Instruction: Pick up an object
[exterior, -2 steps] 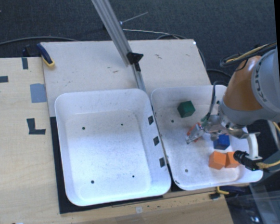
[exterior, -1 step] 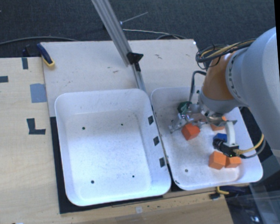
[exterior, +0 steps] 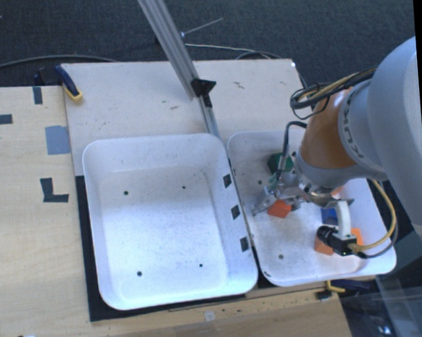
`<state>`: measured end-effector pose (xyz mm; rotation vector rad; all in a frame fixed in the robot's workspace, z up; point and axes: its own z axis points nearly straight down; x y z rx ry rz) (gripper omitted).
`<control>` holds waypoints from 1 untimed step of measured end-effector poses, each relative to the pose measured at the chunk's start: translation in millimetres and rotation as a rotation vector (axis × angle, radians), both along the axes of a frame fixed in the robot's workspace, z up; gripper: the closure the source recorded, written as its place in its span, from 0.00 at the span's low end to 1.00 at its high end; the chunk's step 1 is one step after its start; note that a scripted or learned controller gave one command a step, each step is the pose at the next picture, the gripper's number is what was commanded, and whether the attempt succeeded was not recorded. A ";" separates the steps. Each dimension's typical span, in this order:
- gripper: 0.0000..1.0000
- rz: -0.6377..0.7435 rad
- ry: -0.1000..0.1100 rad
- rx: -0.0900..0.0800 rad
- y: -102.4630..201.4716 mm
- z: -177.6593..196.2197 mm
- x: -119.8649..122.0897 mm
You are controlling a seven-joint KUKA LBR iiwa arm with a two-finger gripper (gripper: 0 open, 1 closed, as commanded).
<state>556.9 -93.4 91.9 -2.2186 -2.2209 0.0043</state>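
The gripper (exterior: 272, 199) is hovering low in the right bin (exterior: 248, 154), an orange block (exterior: 278, 210) sitting at its six o'clock; its grasp state, I cannot tell.

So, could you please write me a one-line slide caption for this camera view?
The grey arm reaches into the right bin, its gripper low beside an orange block.

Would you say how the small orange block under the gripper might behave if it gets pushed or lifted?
The orange block looks small and blocky, so probably stiff and light. Its flat faces suggest sliding rather than rolling. Lying on the right bin's smooth floor, it may skid away from the gripper.
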 end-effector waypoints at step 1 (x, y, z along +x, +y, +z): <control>1.00 0.001 0.000 0.000 -0.2 9.3 0.7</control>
